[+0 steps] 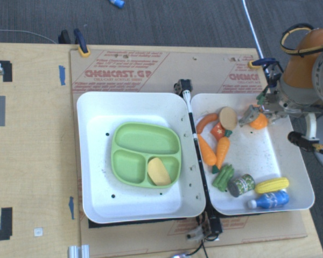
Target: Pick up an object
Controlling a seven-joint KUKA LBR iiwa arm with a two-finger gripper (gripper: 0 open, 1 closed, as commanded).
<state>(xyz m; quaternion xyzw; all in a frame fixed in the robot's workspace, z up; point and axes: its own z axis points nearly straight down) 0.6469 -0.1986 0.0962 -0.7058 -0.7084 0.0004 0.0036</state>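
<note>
One small round orange ball (260,122) pinched in metal tool (254,117) over right white bin (304,190).

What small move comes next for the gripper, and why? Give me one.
Probably a short lift straight up. The gripper sits low at the far right of the right bin, and a small orange object appears to sit at its fingertips, clear of the other toy food. A gentle rise would show whether that object comes along; the grasp itself isn't clearly visible.

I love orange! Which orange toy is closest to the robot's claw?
The small round orange piece right at the gripper; the two carrots lie farther left, near the divider.
</note>
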